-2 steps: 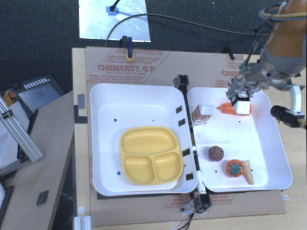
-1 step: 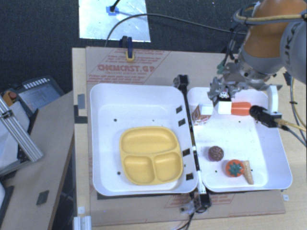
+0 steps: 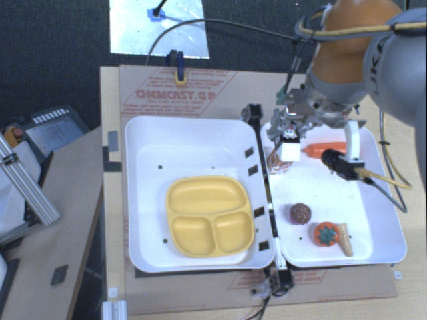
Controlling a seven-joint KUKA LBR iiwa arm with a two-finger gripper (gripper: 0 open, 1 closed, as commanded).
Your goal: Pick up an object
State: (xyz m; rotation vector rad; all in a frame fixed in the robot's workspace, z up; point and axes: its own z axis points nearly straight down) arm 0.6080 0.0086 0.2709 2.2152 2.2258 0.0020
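My gripper (image 3: 288, 147) hangs low over the far left corner of the right bin (image 3: 373, 245), under the orange wrist band. Just below it and to its left, a small brown-and-white striped object (image 3: 276, 163) lies against the bin wall, partly hidden by the gripper. An orange carrot-like piece (image 3: 325, 150) lies right of the gripper, half covered by the arm's black fitting. A dark brown ball (image 3: 300, 213) sits nearer the front. An orange and teal toy with a tan cone (image 3: 331, 235) lies at the front of that bin.
The left bin (image 3: 147, 145) holds a yellow three-compartment tray (image 3: 208, 215) toward its front. A black divider strip (image 3: 261, 179) runs between the bins. The arm's cables (image 3: 383, 179) trail over the right bin's right side.
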